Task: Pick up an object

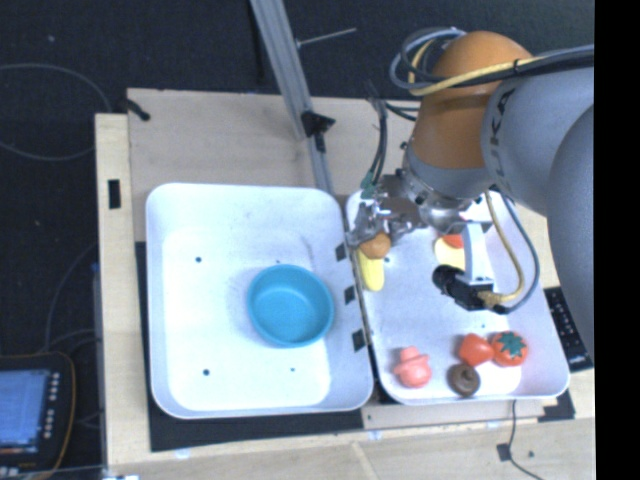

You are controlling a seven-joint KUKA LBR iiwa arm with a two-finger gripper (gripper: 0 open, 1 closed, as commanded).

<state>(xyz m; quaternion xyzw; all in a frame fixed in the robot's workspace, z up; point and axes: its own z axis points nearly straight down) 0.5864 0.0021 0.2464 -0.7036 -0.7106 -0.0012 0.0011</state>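
My gripper (373, 226) hangs over the far left corner of the right bin (425, 320), close to the wall it shares with the left bin. Just below its tip lies a small orange-brown object (378, 245), which touches a yellow object (372, 274) beside that wall. From this angle I cannot make out whether the gripper touches or grasps the orange-brown object. At the near end of the right bin lie a pink toy (411, 366), a brown ring (463, 379), a red tomato-like piece (476, 349) and a red piece with a green top (509, 347).
A blue bowl (290, 305) stands in the middle of the left bin (165, 268). An orange-red piece (452, 240) peeks out under the wrist. A grey metal bar (290, 78) slants down towards the bins' shared far corner.
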